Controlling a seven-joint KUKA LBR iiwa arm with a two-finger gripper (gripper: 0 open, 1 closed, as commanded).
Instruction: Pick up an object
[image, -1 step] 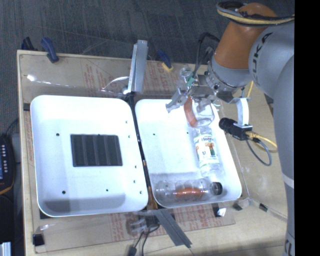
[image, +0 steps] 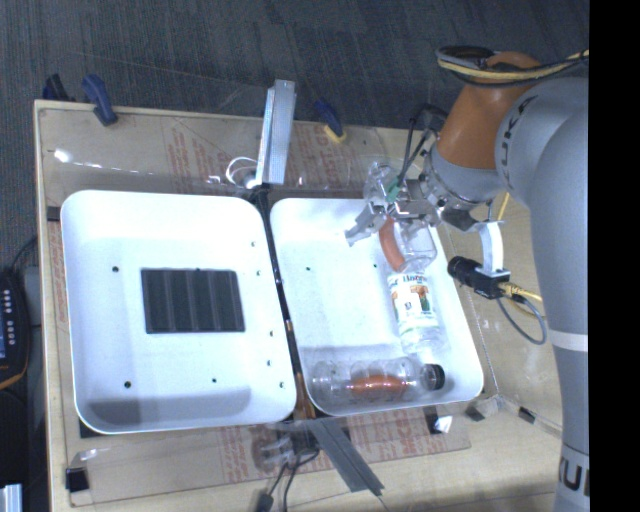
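I can't tell whether my jaws (image: 385, 212) are spread or clenched: they sit at the upper end of the right bin (image: 320, 300), and the wrist hardware blurs into the clear plastic below. An orange piece (image: 393, 247) lies just under them, touching or overlapping the neck end of the upright bottle (image: 414, 300); I can't make out whether it is between the fingers.

The bottle with the label lies flat along the bin's right wall, long axis running up and down the view, its narrow end toward the jaws and its base toward the near corner. A second bottle (image: 378, 379) lies across the bin's near wall, long axis left to right, dark cap pointing right, almost touching the first one's base.

To do this well, I'd close across the labelled bottle's short axis, not along it, and centre on the body rather than the slippery tapered neck. I'd descend straight, keep clear of the right wall, and lift slowly, since clear round plastic is likely to roll or slide out.

The left bin (image: 100, 300) holds a dark ribbed panel (image: 193, 300).
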